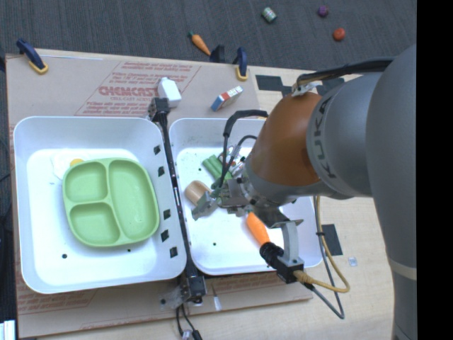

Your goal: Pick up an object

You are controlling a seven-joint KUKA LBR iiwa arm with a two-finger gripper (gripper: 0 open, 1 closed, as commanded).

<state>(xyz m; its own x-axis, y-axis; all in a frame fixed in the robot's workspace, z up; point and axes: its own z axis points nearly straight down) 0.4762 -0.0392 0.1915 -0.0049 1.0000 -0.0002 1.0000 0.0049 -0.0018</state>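
You see the small tan rounded object (196,189) just above-left of the metal two-finger gripper (205,207), touching or nearly so; you cannot tell its closure. The grey arm (340,140) slants over the right white bin (212,257).

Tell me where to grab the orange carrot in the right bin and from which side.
Grip the carrot across its narrow middle, coming straight down from above. It lies flat and slanted on the right bin floor, so fingers should close crosswise to its length. The end effector is beside it.
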